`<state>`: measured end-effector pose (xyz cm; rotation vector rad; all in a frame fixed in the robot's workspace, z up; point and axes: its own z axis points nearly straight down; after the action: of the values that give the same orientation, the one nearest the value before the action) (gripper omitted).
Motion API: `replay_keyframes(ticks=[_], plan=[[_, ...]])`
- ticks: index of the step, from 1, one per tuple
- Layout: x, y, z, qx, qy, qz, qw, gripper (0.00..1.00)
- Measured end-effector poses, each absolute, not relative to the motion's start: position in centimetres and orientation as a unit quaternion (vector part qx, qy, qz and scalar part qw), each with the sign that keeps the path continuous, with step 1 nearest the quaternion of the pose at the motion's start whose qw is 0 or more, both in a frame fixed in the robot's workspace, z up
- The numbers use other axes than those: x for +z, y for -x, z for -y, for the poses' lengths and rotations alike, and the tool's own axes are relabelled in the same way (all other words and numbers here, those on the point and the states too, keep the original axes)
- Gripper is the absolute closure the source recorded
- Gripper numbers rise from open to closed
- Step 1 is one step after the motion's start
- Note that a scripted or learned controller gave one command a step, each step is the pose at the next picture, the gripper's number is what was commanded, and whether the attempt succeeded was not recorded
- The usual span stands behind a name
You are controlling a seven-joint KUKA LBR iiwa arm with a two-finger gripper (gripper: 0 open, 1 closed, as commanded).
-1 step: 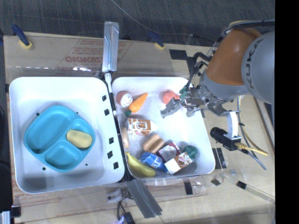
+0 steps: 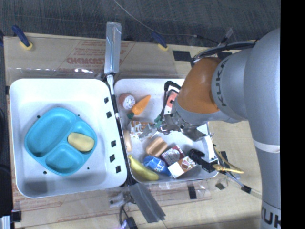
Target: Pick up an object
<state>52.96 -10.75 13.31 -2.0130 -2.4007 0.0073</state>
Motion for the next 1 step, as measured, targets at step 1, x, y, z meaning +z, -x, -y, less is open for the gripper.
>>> replay_keyframes(ticks=[1], plan=[[13.59,-53.12,10.85,0.0009,0.643,0.766,0.001,0.0]])
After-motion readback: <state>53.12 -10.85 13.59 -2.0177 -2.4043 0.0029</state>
